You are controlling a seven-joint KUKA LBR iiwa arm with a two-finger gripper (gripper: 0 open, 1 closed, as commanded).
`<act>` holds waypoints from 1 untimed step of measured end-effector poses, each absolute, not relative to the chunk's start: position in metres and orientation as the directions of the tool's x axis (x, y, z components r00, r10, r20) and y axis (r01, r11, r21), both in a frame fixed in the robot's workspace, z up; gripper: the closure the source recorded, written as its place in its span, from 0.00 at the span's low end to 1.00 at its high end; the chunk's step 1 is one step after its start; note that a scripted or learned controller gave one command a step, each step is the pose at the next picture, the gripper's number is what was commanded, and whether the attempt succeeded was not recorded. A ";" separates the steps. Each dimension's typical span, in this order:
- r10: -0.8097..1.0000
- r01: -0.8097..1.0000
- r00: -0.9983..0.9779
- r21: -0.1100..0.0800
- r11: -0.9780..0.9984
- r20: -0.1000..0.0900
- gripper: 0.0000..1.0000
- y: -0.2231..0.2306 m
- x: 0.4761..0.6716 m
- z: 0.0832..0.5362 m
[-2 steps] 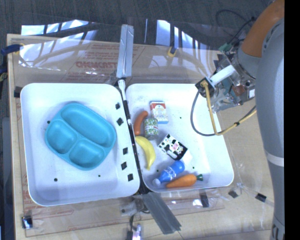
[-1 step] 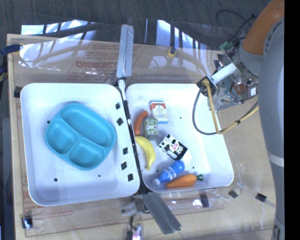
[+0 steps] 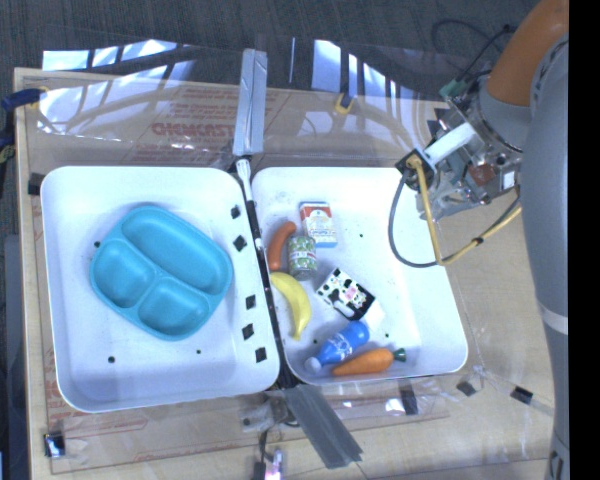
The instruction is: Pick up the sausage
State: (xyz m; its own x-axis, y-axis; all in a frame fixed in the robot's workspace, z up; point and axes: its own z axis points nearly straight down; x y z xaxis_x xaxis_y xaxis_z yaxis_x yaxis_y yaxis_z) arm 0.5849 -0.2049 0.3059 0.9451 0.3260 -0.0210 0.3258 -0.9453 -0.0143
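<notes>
Your tool (image 3: 450,190) hangs at the upper right of the frame, over the right rim of the right bin (image 3: 435,268), tangled visually with cables and brackets; you cannot tell from this slanted view how it is set, and nothing shows in its grip. It sits well apart from the sausage (image 3: 278,245).

The sausage lies in the right bin's upper left area, just beside the divider wall between the 2 bins, its long axis running roughly top to bottom in the frame with a slight tilt. A small green-labelled can (image 3: 302,256) touches or nearly touches its right side, and the yellow banana (image 3: 296,304) starts just below its lower end. A small carton (image 3: 318,224) stands near, up and to the right.

Judge it as a toy: light, smooth plastic or rubber, rounded and likely to slip or roll out of a pinch. It should not be fragile. Take hold across its narrow width near the middle, where the body is most even, not at the tapered ends. Expect trouble with room: 1 side faces the bin wall, the other the can, so there is little space for the pinch to drop on either flank. You may do better to approach toward its upper half, away from the can, and come straight down.

The blue divided plate (image 3: 160,273) in the left bin (image 3: 70,368) plays no part here.
</notes>
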 end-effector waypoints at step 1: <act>0.209 0.209 0.978 -0.006 -0.978 -0.008 1.00 -0.209 0.599 0.274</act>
State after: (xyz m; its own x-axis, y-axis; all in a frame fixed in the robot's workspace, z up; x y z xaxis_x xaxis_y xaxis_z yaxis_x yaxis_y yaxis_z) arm 0.5986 -0.2087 0.2735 0.9780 0.2087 -0.0080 0.2086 -0.9780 -0.0056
